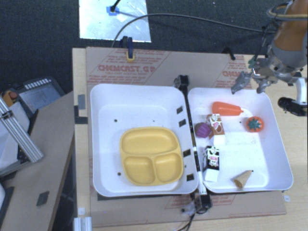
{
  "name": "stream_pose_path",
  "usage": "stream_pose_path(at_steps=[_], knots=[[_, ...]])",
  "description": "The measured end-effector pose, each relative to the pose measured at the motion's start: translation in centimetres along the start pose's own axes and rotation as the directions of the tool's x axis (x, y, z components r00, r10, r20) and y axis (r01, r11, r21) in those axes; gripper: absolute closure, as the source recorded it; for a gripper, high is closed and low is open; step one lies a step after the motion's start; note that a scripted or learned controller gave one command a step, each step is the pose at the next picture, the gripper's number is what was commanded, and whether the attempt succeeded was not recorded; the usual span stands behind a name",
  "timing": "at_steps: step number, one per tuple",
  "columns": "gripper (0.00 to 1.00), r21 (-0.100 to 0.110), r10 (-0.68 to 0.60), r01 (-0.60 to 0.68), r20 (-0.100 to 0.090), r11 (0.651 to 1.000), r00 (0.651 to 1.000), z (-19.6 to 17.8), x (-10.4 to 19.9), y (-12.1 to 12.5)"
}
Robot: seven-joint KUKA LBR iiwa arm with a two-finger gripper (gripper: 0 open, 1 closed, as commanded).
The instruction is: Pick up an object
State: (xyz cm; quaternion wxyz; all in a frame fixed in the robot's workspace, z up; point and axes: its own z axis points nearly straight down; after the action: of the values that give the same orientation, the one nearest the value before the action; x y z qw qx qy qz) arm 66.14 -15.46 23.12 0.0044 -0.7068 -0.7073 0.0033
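The right bin (269,129) holds several small toys: an orange carrot (226,109), a red-orange tomato with a green top (254,123), a purple piece (202,130), a brown and white carton (215,124), a black and white cow-print carton (211,159) and a tan cone (243,178). My gripper (250,82) hovers above the bin's far right corner, fingers spread apart with nothing between them. It is well behind the carrot and the tomato.
The left bin (103,109) holds a yellow divided tray (151,155). A black divider with clips (187,129) runs between the bins. A cardboard sheet (159,66) lies under both. A grey device (36,93) sits at the left.
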Motion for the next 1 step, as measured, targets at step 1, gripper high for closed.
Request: stream_pose_path(at_steps=[1], knots=[[0.0, -0.013, -0.002, 0.002, 0.002, 1.0, 1.0, -0.86, 0.04, 0.23]])
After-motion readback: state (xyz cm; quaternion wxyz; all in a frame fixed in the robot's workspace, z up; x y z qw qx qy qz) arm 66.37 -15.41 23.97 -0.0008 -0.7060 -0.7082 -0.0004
